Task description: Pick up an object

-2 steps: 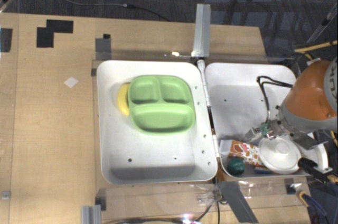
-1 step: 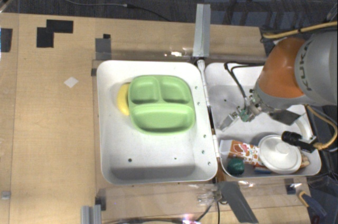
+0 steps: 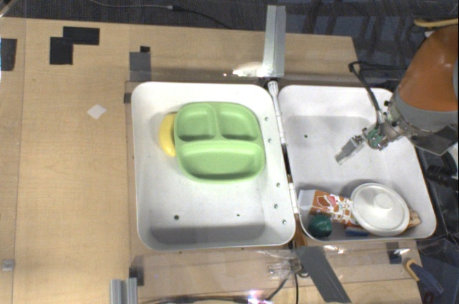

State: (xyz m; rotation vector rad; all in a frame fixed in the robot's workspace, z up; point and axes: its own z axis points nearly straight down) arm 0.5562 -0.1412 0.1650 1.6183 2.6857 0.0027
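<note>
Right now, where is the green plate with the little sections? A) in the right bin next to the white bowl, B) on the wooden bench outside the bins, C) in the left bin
C: the green divided plate lies in the left bin, partly covering a yellow object.

Bright even overhead light, soft shadows, slight blur, glare on white bins (image 3: 215, 224)

A green divided plate (image 3: 218, 140) is seated flat in the left bin, with a yellow object (image 3: 166, 135) partly covered at its left edge. In the right bin's near corner, a white bowl (image 3: 379, 209), a printed carton (image 3: 330, 206) and a dark green ball (image 3: 320, 225) are grouped closely together.
</note>
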